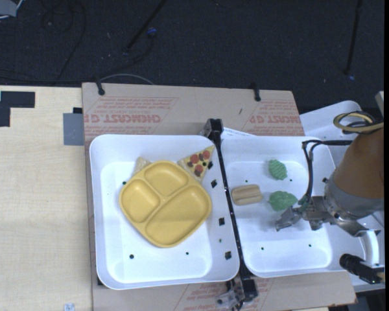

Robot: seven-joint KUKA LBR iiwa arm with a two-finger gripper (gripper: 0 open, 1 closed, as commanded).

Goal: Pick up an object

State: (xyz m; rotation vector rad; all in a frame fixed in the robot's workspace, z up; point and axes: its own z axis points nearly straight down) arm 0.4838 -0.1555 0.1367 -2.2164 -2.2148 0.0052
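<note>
Two white bins sit side by side on the table (pixel 39 193). The left bin (pixel 110 251) holds a yellow divided plate (pixel 166 210), tilted so one corner overlaps a pizza slice toy (pixel 200 161) at the bin's upper right, plus a tan piece peeking out at the plate's upper left.

The right bin (pixel 298 258) holds three loose candidates: a tan bread-like block (pixel 246 194) near the divider, a small green leafy piece (pixel 277 169) above, and a darker green leafy piece (pixel 282 200) just right of the block.

The arm comes in from the right, with the claw (pixel 298 218) low in the right bin, just below and beside the darker green piece. Metal tips point left toward the bin floor. Claw state: cannot tell; the tips blur together and nothing visibly sits between them.

Judgement: an approach or grasp attempt on the darker green piece, since it is nearest. Not lifted; it looks to rest on the bin floor. Risk: soft, irregular shape, and the claw sits off to its lower side, so it may close on nothing.
</note>
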